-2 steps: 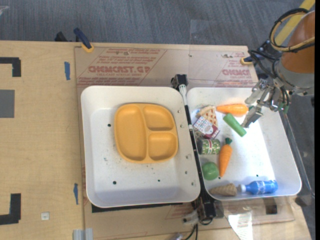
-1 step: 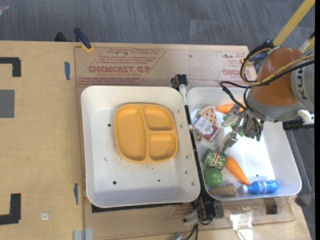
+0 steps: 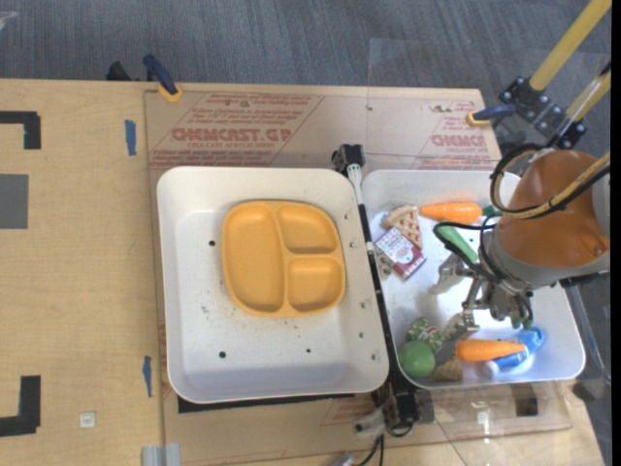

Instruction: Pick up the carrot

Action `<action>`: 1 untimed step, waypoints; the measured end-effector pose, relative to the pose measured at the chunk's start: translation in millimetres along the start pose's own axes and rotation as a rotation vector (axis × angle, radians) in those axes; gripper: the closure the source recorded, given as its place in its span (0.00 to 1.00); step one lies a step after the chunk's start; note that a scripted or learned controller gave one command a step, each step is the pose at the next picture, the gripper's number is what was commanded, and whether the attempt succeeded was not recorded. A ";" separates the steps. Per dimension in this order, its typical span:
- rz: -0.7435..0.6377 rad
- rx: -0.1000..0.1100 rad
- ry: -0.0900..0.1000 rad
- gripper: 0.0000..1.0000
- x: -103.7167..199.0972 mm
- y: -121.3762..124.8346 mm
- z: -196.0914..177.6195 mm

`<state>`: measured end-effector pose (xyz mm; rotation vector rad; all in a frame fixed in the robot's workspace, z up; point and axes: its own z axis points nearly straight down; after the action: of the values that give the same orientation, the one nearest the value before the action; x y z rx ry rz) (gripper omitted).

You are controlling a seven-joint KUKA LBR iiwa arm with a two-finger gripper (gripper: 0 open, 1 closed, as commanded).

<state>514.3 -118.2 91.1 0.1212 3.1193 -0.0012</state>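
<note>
Right now gripper (image 3: 497,304) hangs w/ fingers spread, nothing between them, just above carrot (image 3: 490,350) in right bin (image 3: 572,357)

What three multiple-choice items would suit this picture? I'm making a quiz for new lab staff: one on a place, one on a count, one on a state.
1. Where is the divided plate?
A. In the left bin
B. In the right bin
C. On the cardboard

2. How many compartments has the plate?
A. Two
B. Three
C. Five

3. How is the carrot by the far wall of the right bin?
A. Lifted in the gripper
B. Lying in the bin, apart from the gripper
C. On the plate

Answers: 1 A, the plate sits within the left bin's walls. 2 B, it has one long section and two smaller ones. 3 B, bare bin floor shows between the carrot and the gripper.
</note>
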 end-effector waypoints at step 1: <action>-0.073 0.001 -0.003 0.00 -121.7 -0.5 -199.3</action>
<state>631.6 -127.8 292.8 0.0068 3.1191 -0.0047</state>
